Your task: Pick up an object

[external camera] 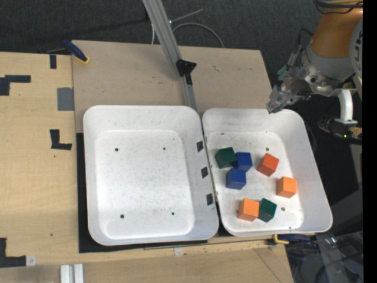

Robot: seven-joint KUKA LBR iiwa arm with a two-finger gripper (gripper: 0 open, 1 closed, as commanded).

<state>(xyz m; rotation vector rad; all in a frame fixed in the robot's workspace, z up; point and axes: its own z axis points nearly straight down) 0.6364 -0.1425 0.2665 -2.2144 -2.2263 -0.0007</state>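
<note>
The right bin point(306, 158) holds several small blocks. A dark green block point(225, 157) touches a blue block point(243, 160), with another blue block point(235, 178) just in front. An orange-red block point(267, 164) and an orange block point(287, 186) lie further right. Near the front sit an orange block point(248, 209) and a dark green block point(267, 209) side by side. My gripper point(275, 104) hangs above the bin's far right corner, away from all the blocks, with nothing seen in it.
The left bin point(141, 175) sits beside the right one, their rims meeting at the middle. A slanted metal rail point(168, 34) runs from the top down to the bins' junction. A white cable point(197, 28) loops on the bench behind.
</note>
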